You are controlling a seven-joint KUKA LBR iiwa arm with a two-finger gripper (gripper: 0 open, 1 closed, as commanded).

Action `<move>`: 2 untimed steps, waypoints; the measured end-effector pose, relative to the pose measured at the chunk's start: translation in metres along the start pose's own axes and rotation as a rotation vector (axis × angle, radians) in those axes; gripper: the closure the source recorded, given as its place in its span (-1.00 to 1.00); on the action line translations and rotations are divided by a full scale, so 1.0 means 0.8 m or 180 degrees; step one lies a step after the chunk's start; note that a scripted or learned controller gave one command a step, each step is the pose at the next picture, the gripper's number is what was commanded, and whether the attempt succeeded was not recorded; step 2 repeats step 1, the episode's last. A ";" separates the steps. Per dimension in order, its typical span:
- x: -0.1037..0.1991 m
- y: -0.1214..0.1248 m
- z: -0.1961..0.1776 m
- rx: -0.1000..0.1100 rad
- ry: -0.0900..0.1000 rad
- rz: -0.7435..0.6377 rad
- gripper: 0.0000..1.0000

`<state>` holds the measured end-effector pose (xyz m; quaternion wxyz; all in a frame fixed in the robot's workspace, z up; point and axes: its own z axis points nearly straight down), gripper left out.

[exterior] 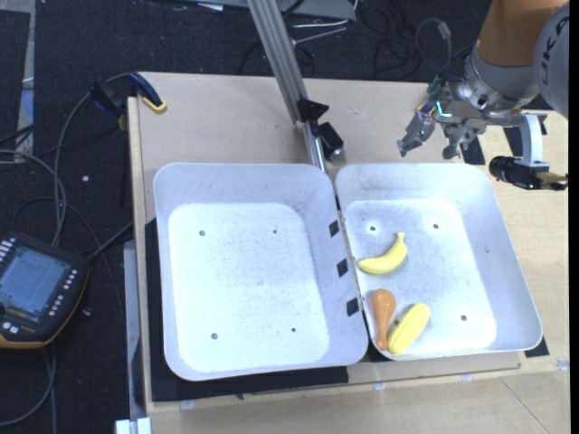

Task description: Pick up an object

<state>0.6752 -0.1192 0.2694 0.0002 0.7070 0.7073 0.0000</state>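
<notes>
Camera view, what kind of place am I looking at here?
Probably a robotics lab bench: a grey and orange arm with its gripper above two white bins, a teach pendant on the floor, and loose cables.

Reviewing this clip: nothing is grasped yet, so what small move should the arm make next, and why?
Probably swing the gripper toward the camera over the right bin and line up above the banana. The gripper hangs above the bench beyond the bin's far rim, with nothing between its jaws. The banana lies apart from the orange gourd-shaped toy and the yellow oblong toy, which touch each other.
</notes>
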 end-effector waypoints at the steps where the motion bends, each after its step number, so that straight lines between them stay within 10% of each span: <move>1: 0.000 0.000 0.000 0.0000 0.0000 0.0000 -1.00; 2: 0.000 0.000 0.000 0.0000 0.0000 0.0000 -1.00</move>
